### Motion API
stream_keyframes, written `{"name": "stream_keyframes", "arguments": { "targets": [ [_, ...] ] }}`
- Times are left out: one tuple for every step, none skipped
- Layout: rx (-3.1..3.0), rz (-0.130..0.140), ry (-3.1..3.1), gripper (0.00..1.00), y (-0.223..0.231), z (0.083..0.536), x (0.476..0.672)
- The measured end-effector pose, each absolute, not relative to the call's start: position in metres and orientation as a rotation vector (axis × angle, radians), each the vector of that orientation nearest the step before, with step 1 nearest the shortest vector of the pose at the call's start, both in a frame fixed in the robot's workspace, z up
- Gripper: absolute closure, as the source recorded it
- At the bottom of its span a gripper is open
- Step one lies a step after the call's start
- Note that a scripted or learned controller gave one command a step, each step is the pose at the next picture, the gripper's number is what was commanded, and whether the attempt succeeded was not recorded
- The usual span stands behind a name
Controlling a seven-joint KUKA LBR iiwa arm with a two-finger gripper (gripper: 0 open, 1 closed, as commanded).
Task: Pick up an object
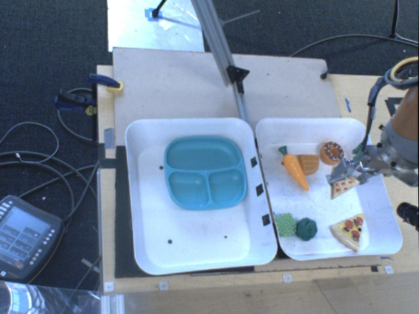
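Note:
The right bin (380, 234) holds several toy foods. An orange carrot (296, 170) lies next to a brown bread piece (309, 163), with a frosted donut (331, 152) behind them. My gripper (349, 173) comes in from the right and hangs low over the bin, directly above a small pizza slice (344, 188) and touching or nearly touching its top edge. A larger pizza slice (349, 231) lies near the front right corner. A green broccoli (306, 228) and a light green square piece (285, 224) sit at the front left.
The left bin (150, 241) carries a blue divided plate (205, 172). A grey camera pole (216, 34) slants over the back of the bench. Cables and a handheld pendant (23, 234) lie on the floor at the left.

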State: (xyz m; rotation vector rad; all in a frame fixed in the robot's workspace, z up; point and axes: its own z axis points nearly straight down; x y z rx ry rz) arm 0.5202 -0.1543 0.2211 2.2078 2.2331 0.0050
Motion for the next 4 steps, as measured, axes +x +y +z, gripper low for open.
{"name": "stream_keyframes", "arguments": {
  "targets": [
    [2.211,0.004,2.233,1.0,-0.106,0.213,0.52],
    [2.208,0.005,2.237,1.0,-0.042,0.214,0.521],
    [2.209,0.004,2.235,1.0,0.002,0.215,0.52],
    [2.208,0.005,2.236,1.0,0.049,0.223,0.511]
  ]
}}
